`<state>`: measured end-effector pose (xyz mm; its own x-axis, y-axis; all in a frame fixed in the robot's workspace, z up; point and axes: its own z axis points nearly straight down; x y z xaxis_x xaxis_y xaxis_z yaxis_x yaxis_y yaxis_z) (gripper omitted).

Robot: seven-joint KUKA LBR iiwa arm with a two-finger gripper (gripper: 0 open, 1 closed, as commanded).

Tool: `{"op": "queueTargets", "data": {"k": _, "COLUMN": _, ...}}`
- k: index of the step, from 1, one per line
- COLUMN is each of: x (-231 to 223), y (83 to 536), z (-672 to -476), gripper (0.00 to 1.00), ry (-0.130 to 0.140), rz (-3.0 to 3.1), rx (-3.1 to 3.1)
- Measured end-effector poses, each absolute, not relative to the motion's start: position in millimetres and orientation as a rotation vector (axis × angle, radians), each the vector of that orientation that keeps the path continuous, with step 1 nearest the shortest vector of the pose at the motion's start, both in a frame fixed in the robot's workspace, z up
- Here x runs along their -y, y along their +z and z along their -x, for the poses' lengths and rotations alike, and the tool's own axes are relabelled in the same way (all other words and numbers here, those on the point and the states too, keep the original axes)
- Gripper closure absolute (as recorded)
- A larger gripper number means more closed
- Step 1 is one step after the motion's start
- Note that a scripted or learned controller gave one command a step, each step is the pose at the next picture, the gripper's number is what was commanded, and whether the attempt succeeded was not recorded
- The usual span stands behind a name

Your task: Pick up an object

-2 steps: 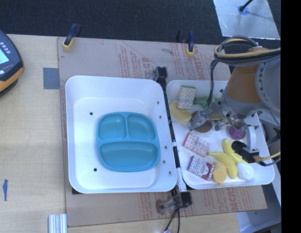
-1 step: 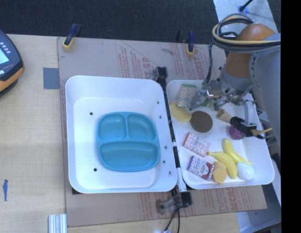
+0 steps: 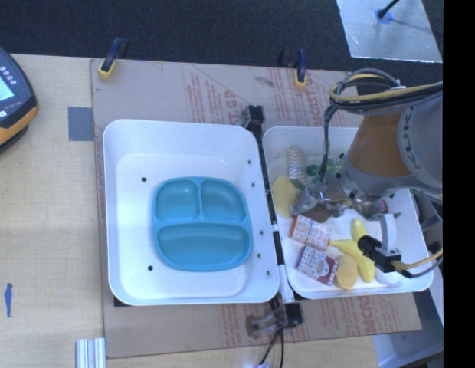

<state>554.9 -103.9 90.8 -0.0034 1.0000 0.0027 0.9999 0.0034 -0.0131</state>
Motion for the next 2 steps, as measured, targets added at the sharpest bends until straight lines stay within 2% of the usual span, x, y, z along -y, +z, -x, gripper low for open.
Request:
{"op": "queueTargets", "data": {"k": 1, "x": 95, "y": 93, "z": -629.6, "gripper": 0.0, "ry": -0.003, "rz": 2.216, "rx": 2.23}}
{"op": "queueTargets", "data": {"k": 2, "x": 95, "y": 92, "z": -657.2, "gripper": 0.0, "ry": 0.002, "rz": 2.215, "rx": 2.226}}
